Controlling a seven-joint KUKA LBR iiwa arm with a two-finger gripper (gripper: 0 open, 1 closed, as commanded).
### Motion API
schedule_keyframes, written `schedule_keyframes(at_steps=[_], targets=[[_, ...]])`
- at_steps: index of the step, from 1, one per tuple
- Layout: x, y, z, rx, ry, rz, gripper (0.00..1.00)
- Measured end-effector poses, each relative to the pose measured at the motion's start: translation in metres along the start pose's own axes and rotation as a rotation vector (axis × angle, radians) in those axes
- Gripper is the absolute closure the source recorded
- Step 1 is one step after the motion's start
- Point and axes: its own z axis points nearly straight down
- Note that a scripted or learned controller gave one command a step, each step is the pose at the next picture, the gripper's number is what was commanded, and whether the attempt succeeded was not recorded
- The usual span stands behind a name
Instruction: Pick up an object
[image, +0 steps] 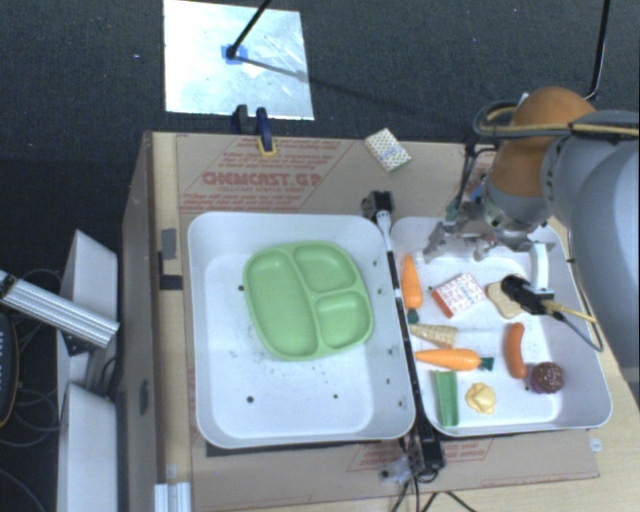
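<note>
the gripper (463, 250) hangs over the back of the right bin (598, 400). jaws look spread wide w/ nothing between them, tho the view is soft there, so treat that as a best read

nearest pick is the red-and-white box (459, 293), just in front of the gripper and apart from its neighbours. imo that's your target: bring the gripper fwd over the box's middle, turn the wrist so the jaws straddle its narrow sides, go straight down, close, then lift slow & check the box rises w/ it. it lies askew to the bin wall, so match that angle or a jaw lands on top. skip the plain carrot (411, 282) for now, it's tight vs the divider between the bins and a jaw prob won't fit on that side

count, right bin:
- 2 carrots: the plain one and a leafy-end carrot (450, 358)
- 1 box
- 1 pale cone (433, 335), touching or nearly touching the leafy-end carrot
- 1 green stick (446, 397)
- 1 yellow piece (481, 398), just beside the stick
- 1 sausage (515, 350)
- 1 dark red ball (546, 377), near the sausage's front end
- 1 tan piece (497, 296), partly covered, can't tell what it is

left bin (215, 400): 1 green plate (305, 300), 3 compartments, nothing on it

on the bench behind the bins: 1 small patterned block (387, 149)
</note>
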Motion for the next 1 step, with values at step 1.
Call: schedule_keyframes(at_steps=[1], targets=[[-0.0357, -0.0015, 0.0112, 0.003, -0.001, 0.005, 0.0]])
